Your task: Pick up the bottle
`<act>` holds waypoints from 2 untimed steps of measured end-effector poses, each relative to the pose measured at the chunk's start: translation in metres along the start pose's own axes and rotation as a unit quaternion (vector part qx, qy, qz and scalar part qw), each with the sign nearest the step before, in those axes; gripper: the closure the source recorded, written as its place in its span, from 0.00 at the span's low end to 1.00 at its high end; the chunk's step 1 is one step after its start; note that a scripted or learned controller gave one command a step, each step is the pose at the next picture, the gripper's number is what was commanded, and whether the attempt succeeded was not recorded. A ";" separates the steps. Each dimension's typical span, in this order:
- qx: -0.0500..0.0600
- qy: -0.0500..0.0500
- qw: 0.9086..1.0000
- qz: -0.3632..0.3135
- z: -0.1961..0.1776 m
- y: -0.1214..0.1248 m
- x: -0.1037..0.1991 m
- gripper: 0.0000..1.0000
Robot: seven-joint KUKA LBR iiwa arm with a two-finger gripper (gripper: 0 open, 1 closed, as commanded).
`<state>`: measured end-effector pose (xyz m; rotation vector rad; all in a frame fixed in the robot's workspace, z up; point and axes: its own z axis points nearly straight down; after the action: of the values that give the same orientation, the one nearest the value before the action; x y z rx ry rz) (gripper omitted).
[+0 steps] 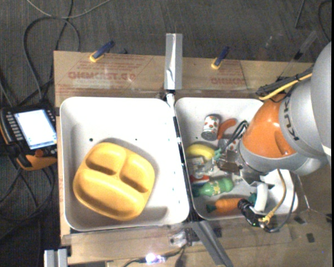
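Arm [278, 132] over right bin [183, 143]; green bottle [214, 188] hemmed by carrot [227, 206].

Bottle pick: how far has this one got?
Done: the arm has reached into the right white bin; its tool is low among the items. In hand: nothing visibly gripped. Left: the green plastic bottle lies on the bin floor between a yellow toy and an orange carrot-shaped toy, unlifted.
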<state>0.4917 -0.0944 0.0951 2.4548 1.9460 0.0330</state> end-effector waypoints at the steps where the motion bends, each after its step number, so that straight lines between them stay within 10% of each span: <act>1: 0.001 0.000 1.000 0.000 -0.008 0.000 0.001 1.00; 2: 0.004 0.001 1.000 0.000 -0.016 -0.001 0.002 1.00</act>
<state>0.4905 -0.0926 0.1111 2.4594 1.9511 0.0284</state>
